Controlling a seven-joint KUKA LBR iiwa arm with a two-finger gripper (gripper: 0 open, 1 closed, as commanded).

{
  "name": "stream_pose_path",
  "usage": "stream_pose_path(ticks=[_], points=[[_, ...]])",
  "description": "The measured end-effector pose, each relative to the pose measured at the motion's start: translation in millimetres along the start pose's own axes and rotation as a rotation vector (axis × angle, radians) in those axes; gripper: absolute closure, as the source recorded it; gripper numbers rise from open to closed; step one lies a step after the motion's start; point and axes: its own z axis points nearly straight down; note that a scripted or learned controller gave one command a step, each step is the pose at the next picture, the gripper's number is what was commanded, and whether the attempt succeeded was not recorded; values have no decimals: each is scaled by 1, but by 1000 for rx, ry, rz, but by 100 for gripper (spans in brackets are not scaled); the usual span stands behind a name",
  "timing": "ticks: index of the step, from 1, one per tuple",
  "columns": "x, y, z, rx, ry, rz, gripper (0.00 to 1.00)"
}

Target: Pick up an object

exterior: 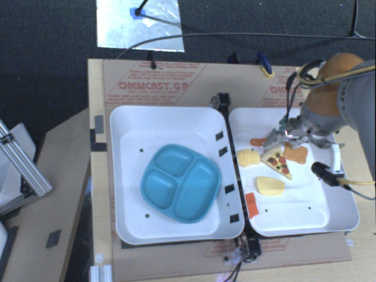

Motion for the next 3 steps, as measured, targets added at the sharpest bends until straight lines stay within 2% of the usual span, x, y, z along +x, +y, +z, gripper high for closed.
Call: stream_pose_path(ticks=[1, 2, 3], points=[[0, 1, -12, -4, -2, -1, 100], [3, 5, -57, -2, 0, -1, 100], [-7, 10, -110, -4, -2, 1, 100]])
